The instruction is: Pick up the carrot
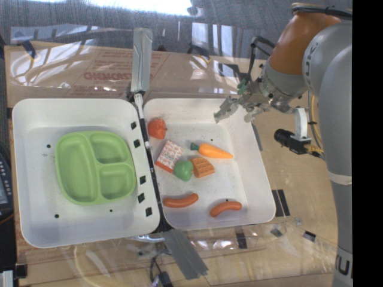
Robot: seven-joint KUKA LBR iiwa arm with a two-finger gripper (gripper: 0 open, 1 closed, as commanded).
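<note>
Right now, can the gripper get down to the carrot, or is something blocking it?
Probably yes. The gripper hangs over the right bin's upper right part, and the carrot lies uncovered below it. The waffle piece sits close by but leaves the carrot's top free.

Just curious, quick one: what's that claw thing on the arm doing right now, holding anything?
Tool: above the right bin's far edge, holding nothing; open or closed cannot be told. The carrot lies in the bin.
</note>
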